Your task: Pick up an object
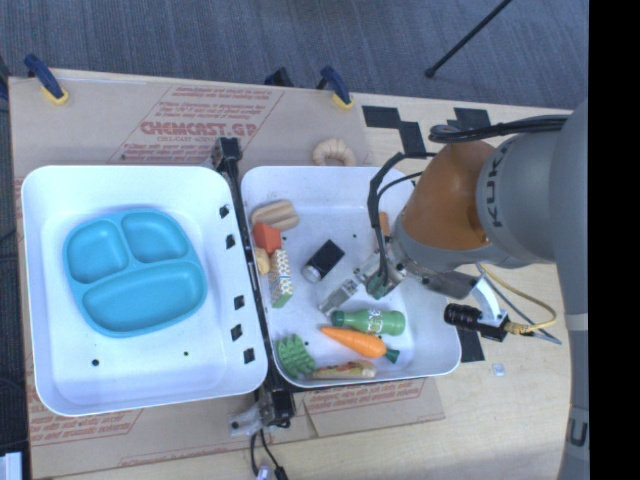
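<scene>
The grey KUKA arm (520, 203), banded in orange above the wrist, was seen reaching in from the right over the right-hand white bin (430, 360). Its pincer (378, 280) was lowered into the middle of that bin, just above a green plastic bottle (370, 320) lying on its side. Whether the pincer was apart or together could not be told from the slanted overhead view, and nothing was seen clamped in it.

The bin's contents were scattered around the pincer. A toy carrot (354, 341) was laid just below the bottle, touching it, with a green brush (293, 353) and a pale stick-like item (343, 370) near the bin's lower edge. A small black block (323, 260) and a grey metallic piece (338, 294) were placed to the pincer's left. Along the bin's left wall, a toy bread roll (274, 214), a red block (266, 236) and a patterned wrapped item (281, 279) were lined up.

In the left-hand white bin (60, 368), a blue divided plate (134, 271) was set flat. A tan ring (333, 152) was left on the cardboard-covered surface (200, 118) just beyond the right bin's far rim. Blue clamps (46, 78) were fixed at the cardboard's far edge.
</scene>
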`<state>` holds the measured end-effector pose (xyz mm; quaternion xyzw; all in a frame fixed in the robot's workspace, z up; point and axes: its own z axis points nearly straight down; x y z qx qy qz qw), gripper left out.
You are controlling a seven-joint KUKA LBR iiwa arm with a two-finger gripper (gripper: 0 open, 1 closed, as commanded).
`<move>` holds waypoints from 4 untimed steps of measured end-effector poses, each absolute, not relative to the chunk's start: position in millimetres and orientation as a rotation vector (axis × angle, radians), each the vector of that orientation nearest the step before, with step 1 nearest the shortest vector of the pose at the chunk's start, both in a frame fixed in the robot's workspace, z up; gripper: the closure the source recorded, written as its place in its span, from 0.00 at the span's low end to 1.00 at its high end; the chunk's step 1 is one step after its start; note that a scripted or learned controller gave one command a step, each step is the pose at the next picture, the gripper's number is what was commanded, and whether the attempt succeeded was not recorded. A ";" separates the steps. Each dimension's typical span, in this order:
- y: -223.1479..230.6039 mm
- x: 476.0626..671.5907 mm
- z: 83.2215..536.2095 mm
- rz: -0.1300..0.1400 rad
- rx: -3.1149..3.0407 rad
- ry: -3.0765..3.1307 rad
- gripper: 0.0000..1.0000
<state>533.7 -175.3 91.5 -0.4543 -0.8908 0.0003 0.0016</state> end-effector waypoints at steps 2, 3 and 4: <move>-110.3 578.5 92.0 0.001 -0.958 -2.992 0.00; -137.7 606.8 91.9 0.002 -0.580 -3.089 0.00; -94.5 628.1 93.0 0.007 -0.302 -3.129 0.00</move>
